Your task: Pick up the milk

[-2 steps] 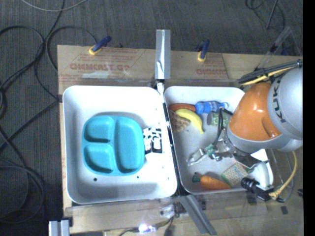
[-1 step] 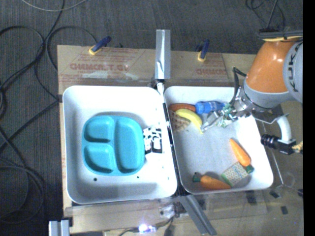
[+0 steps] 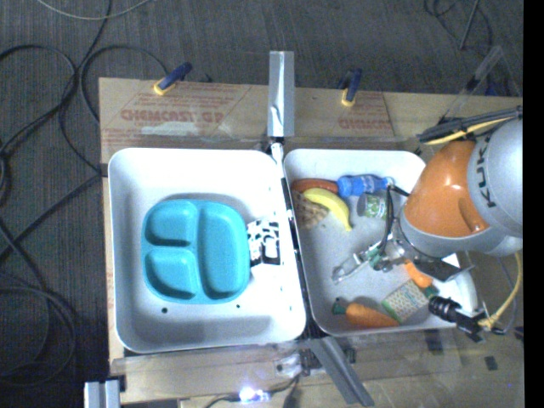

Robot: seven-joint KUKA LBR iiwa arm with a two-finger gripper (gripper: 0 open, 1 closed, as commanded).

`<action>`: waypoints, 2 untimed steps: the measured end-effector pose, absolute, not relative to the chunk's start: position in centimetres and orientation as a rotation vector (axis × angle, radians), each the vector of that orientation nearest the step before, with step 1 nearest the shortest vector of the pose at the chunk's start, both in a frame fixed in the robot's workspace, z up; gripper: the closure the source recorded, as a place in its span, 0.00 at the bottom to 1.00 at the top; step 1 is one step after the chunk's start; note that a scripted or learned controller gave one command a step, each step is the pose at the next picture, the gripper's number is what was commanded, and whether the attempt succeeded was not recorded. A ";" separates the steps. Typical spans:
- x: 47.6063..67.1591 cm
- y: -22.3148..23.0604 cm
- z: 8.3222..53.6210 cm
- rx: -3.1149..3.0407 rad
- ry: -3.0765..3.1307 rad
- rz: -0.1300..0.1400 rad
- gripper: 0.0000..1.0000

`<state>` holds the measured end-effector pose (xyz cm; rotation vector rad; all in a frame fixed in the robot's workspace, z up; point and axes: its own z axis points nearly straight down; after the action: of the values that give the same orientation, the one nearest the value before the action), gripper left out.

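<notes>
Reaching in from the right, the grey arm [image 3: 497, 194] with its orange band hangs over the right bin [image 3: 327, 300], and its gripper [image 3: 357, 262] sits low above the bin floor, roughly mid-bin. The metal fingers [image 3: 344, 270] point down and to the left with a visible gap between them, spread apart, and nothing sits between them. The milk [image 3: 264, 241], a small black-and-white cow-patterned carton, is over in the left bin [image 3: 127, 313], tucked against that bin's right wall, just beside the right edge of the blue divided plate [image 3: 197, 249] and possibly touching it. So the gripper and the milk are in different bins, with the wall between the two bins separating them. In the right bin, a banana [image 3: 327, 204] lies near the top-left corner beside a red-orange item I can't identify, with a blue-capped bottle [image 3: 364, 184] just to its right and a small green-labelled can [image 3: 372, 205] below the bottle. A carrot [image 3: 367, 314] lies along the bin's near edge, and a green-and-tan packet [image 3: 406, 300] sits just beside it, partly under the arm.
</notes>
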<state>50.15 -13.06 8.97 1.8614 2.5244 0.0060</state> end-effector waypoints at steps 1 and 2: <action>49.8 -21.4 16.3 1.653 2.672 0.000 0.00; 48.5 -17.1 9.1 1.467 2.772 0.000 0.00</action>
<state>48.53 -17.06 9.07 1.4668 2.7725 0.0003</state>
